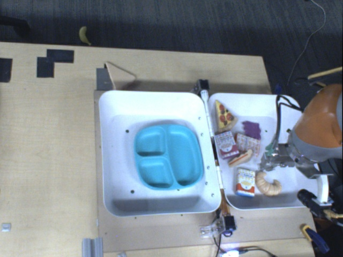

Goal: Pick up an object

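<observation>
Looking at it, your gripper hovers at the croissant's 12 o'clock; grip's unreadable, nothing visibly picked yet.

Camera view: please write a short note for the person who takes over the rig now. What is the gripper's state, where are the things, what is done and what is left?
Gripper: low over the right bin, above the croissant; nothing is seen held.
Right bin things: pizza slice, purple piece, two small packets, hot dog, small carton, croissant.
Left bin: blue three-compartment tray.
Done: the arm is over the objects.
Left: grasp one object and lift it.
</observation>
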Motion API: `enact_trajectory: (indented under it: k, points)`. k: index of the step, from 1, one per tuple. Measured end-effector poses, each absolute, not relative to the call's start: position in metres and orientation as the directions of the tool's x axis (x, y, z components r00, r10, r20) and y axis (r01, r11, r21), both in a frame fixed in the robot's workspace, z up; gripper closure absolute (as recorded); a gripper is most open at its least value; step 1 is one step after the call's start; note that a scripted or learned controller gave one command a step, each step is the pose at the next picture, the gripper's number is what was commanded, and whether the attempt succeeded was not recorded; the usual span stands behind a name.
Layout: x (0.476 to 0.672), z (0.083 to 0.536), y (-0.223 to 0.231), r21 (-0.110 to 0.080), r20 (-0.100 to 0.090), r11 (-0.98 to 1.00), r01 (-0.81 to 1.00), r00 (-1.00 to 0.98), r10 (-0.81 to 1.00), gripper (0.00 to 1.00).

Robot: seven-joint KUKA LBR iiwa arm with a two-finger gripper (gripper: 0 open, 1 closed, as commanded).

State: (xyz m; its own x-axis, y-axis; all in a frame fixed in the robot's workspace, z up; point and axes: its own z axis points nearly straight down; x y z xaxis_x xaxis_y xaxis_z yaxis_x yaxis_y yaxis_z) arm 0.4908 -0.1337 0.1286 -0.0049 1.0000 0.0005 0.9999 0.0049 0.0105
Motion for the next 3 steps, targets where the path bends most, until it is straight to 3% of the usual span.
enact_trajectory:
  k: [1,2,3]
  points:
    - [0.491,0.129,-0.134,0.010,0.001,0.006,1.000,-0.006,1.000,0.00]
    - [0.490,0.088,-0.083,0.012,-0.002,0.003,1.000,-0.003,1.000,0.00]
    - [0.492,0.099,-0.083,0.018,-0.003,0.005,1.000,-0.005,1.000,1.00]
